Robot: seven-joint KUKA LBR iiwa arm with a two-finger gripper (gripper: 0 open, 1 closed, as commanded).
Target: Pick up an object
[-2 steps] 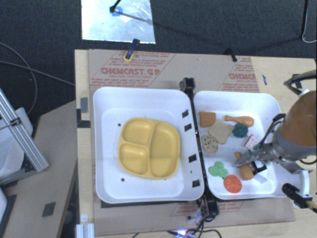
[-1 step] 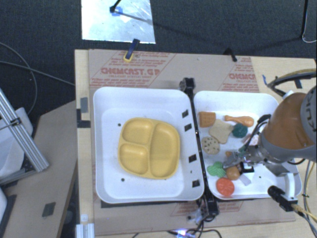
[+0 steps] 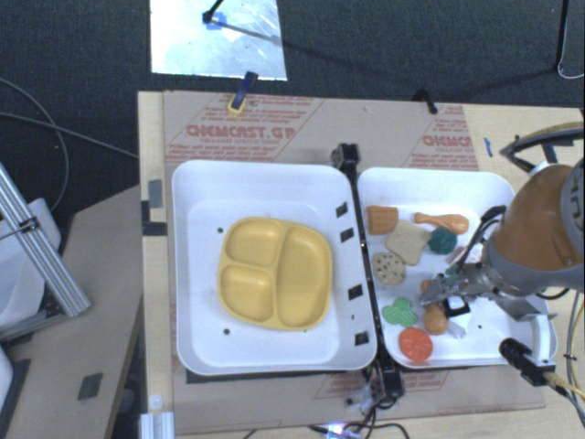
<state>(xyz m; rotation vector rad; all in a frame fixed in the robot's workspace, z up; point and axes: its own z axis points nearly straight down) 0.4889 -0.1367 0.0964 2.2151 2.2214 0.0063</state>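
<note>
The right bin (image 3: 475, 183) holds several toy foods: an orange wedge (image 3: 383, 219), a tan drumstick (image 3: 441, 220), a beige bread slice (image 3: 408, 242), a teal piece (image 3: 442, 240), a chocolate-chip cookie (image 3: 388, 267), a green leaf (image 3: 398, 314), a red tomato (image 3: 415, 344) and a small orange piece (image 3: 435, 319). My gripper (image 3: 442, 294) hangs low over the bin's middle, just above the small orange piece and right of the cookie. The arm's orange band (image 3: 539, 227) covers the bin's right part.
The left bin (image 3: 196, 273) carries a yellow divided plate (image 3: 274, 272) in its middle. A black divider clamp (image 3: 347, 156) sits between the bins. Cardboard lies under both bins, with a blue and yellow tool (image 3: 242, 92) at the back.
</note>
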